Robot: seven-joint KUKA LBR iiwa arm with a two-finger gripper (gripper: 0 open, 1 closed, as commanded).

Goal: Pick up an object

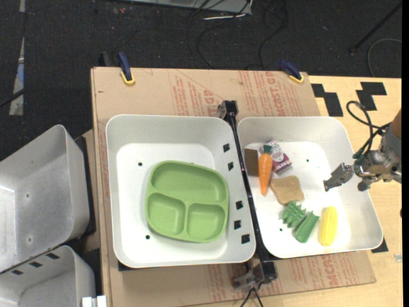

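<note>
Claw (345, 176) sits over the right rim of the right bin (332, 128); whether it is released or clenched cannot be told. In that bin: carrot (264, 173), brown slice (287, 189), green toy (300, 220), yellow corn (328, 226). Left bin (128, 133) holds a green divided plate (187, 201).

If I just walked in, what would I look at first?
Probably the big green plate with three sections, sitting alone in the left bin. Next, the bright toy food bunched in the right bin: an orange carrot, a yellow corn and a green toy. The claw hangs over that bin's right side.
</note>
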